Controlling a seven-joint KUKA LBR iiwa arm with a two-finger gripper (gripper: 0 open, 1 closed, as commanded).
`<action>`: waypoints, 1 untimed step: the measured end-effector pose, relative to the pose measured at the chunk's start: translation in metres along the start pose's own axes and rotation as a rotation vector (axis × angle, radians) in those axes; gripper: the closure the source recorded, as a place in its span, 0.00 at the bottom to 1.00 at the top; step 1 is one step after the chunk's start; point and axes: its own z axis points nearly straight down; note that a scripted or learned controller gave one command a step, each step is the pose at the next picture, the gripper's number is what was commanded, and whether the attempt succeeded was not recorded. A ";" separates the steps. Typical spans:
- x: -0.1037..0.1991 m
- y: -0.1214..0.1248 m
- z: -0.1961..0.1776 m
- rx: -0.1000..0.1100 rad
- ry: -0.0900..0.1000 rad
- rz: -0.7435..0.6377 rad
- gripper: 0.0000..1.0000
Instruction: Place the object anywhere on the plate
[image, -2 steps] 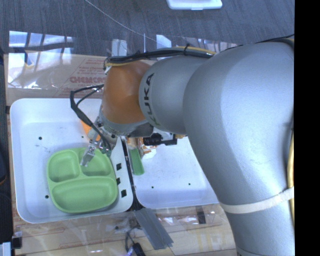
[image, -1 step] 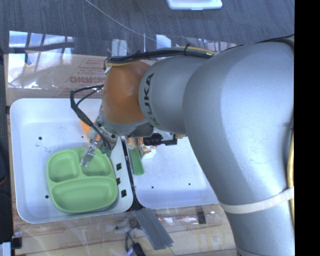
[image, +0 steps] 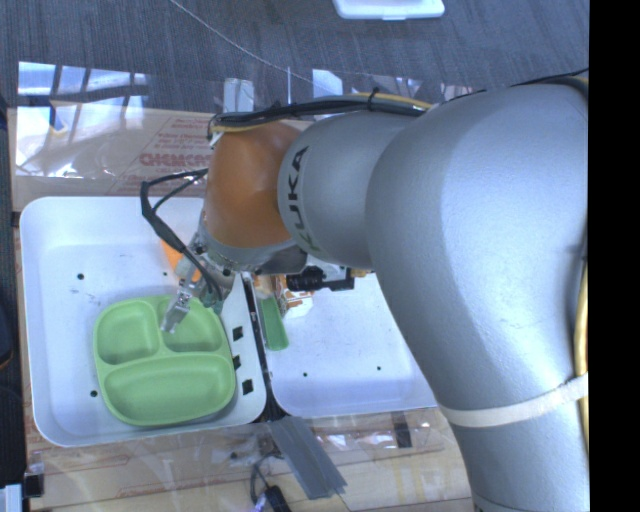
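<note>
Green plate (image: 165, 388), smooth and matte like moulded plastic, lies directly under the end effector (image: 178, 312) in the left bin (image: 60, 260). It has rounded corners and raised ridges that split it into two small compartments and one long one. The end effector hangs over the ridge between the two small compartments, and the long compartment is below it and nearer the camera. From where I stand I cannot tell whether the end effector is open or closed, or whether it touches the plate. Up and to its left an orange sliver (image: 172, 255) peeks out from behind the wrist, too hidden to name. To its right, just across the walls where the bins meet, a flat green block (image: 273, 328) lies in the right bin (image: 340, 365), close against that wall. Both bins are shallow, glossy white trays with rounded corners. Above the end effector is the arm's orange band (image: 245, 190), then the broad satin grey arm (image: 450, 200) with "KUKA" in dark letters along it. Beyond the bins the worktop (image: 100, 150) carries a brown sheet under shiny film with red print, too blurred to read fully.
</note>
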 end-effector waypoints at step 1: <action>0.000 -0.063 -0.081 0.000 -0.002 -0.328 0.00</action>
